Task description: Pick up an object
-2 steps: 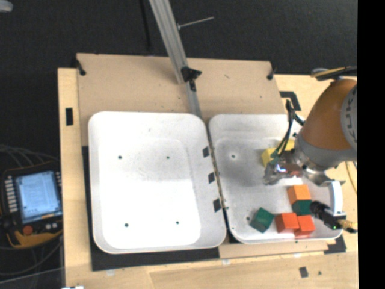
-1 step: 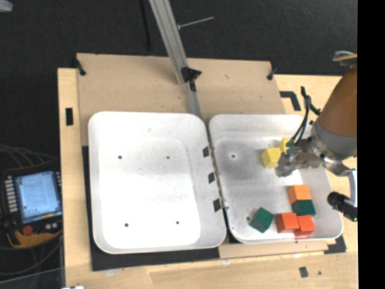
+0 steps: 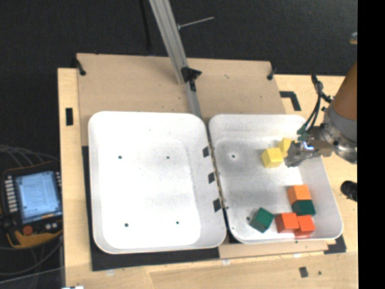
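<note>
jaws [image 3: 299, 152] beside yellow block [image 3: 272, 157] | right bin [image 3: 240, 137] | blocks clustered low

Two shallow white plastic bins: left bin [image 3: 108, 179], right bin [image 3: 240, 221]. Blocks counted in the right bin: two yellow cubes [image 3: 272, 157] [image 3: 286, 144], three orange blocks [image 3: 298, 192] [image 3: 287, 221] [image 3: 305, 224], two dark green blocks [image 3: 261, 219] [image 3: 304, 207].

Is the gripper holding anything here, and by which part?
Cannot be told. The gripper sits right beside two yellow blocks in the right bin, but no block shows between its fingers.

The arm [image 3: 344, 113] reaches in from the right, claw [image 3: 296, 155] lowered
</note>
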{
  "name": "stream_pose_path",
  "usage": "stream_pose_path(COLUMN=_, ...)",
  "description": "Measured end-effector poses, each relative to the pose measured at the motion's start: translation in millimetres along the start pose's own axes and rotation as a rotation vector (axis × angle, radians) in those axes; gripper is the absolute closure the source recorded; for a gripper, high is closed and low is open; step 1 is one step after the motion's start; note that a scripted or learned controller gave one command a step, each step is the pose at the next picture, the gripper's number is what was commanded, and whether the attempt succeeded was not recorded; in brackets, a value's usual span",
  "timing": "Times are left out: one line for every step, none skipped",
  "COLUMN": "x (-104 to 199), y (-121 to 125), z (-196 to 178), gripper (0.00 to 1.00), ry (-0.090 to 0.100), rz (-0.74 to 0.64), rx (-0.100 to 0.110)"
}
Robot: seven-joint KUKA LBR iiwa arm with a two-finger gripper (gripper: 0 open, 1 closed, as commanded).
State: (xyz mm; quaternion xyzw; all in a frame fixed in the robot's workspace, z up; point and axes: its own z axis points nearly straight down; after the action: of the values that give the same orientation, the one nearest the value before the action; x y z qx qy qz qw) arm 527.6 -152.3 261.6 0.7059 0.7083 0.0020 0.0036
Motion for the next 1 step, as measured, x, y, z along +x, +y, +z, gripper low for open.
stream_pose_path(x=40.9, y=4.9, z=3.5, gripper=1.00, ry=0.002, rz=-0.002, rx=0.007)
